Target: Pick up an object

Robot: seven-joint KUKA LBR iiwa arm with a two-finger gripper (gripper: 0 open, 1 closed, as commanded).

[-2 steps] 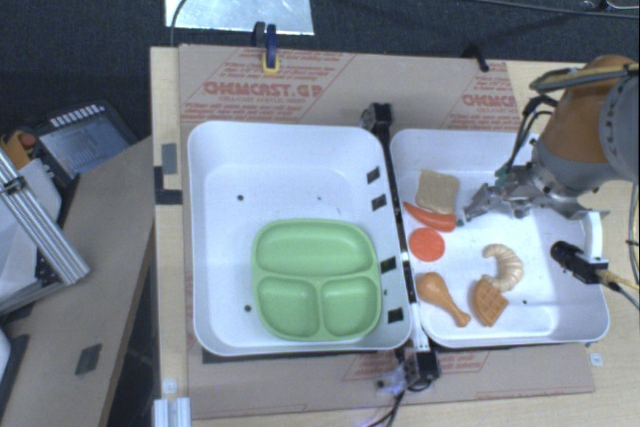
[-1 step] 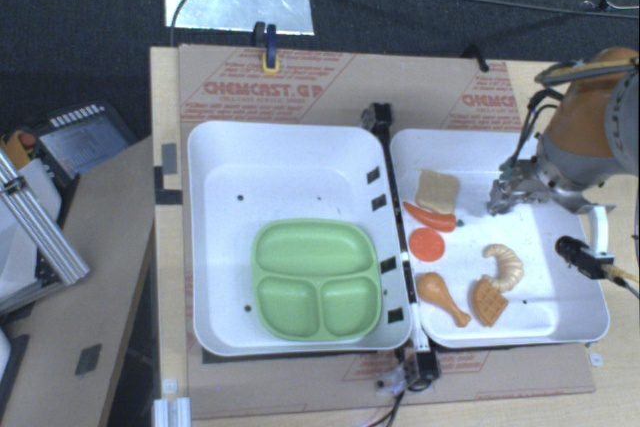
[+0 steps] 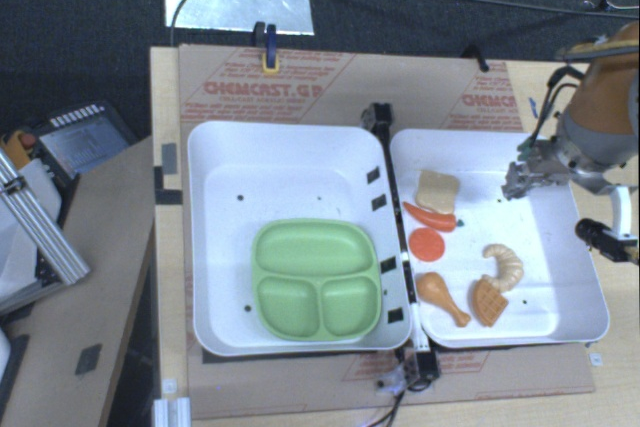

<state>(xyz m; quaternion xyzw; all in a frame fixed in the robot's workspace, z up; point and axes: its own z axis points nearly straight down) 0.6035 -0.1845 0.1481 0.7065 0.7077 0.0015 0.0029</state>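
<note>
We are looking down at a slant on a bench (image 3: 300, 80) that is carrying two shallow white plastic bins side by side. We are taking the right-hand white bin (image 3: 560, 315) as our landmark. Inside it, toward its left half, several toy food pieces are lying: a pale beige square slice of bread (image 3: 437, 188) nearest the far wall, a long red chilli-shaped piece (image 3: 430, 215) just in front of it and touching or nearly touching it, a flat round orange-red disc (image 3: 427, 244) just in front of that, a brown plastic drumstick (image 3: 441, 296) near the front left corner, a tan waffle-textured wedge (image 3: 489, 301) beside the drumstick, and a cream curved croissant-like piece (image 3: 504, 264) just behind the wedge.

To the left of this bin, the other white bin (image 3: 215, 165) is holding a light green plastic tray with three compartments (image 3: 317, 278).

The grey arm with its orange band (image 3: 603, 90) is reaching in over the landmark bin's far right corner. Its dark end effector (image 3: 521, 177) is hanging above the bin's bare floor, well apart from the food pieces; we cannot tell how it is set.
</note>
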